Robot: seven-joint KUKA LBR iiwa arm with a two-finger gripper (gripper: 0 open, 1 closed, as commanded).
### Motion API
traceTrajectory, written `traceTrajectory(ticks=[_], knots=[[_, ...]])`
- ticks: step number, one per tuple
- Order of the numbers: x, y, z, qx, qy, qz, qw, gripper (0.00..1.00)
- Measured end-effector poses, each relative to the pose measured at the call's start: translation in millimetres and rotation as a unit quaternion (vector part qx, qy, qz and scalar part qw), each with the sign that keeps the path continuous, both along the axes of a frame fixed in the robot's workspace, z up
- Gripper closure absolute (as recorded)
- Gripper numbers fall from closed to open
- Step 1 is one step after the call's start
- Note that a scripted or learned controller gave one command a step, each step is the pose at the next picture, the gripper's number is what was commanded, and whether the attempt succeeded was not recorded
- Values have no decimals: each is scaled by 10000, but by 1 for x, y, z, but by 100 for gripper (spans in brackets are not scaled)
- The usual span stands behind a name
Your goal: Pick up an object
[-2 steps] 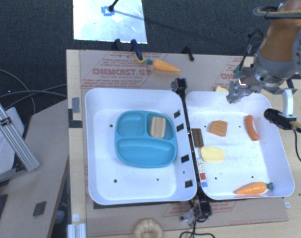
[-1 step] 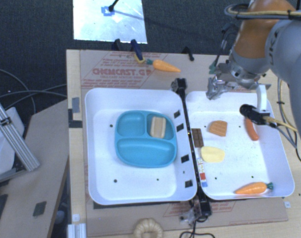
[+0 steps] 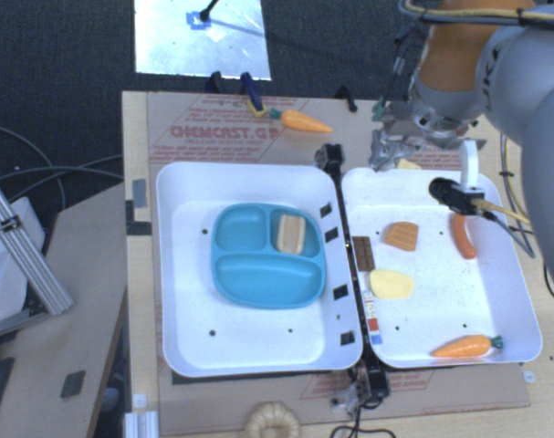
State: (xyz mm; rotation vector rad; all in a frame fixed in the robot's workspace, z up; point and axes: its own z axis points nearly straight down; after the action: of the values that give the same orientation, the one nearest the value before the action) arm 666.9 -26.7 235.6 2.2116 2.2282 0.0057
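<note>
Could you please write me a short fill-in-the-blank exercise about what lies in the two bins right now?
1. The blue divided plate lies in the ____ bin as the camera sees it.
2. The slice of bread rests on the ____.
3. The carrot in the right bin lies near that bin's ____ edge.
4. A second carrot lies outside the bins, on the ____.

Missing words: left; blue plate; front; cardboard.

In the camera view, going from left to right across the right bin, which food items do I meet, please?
Chocolate bar → yellow piece → orange-brown slice → sausage.
</note>
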Motion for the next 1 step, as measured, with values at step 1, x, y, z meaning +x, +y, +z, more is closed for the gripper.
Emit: traceTrajectory(ticks=[1], knots=[[-1, -2, -1, -7, 8, -12, 10000, 100]])
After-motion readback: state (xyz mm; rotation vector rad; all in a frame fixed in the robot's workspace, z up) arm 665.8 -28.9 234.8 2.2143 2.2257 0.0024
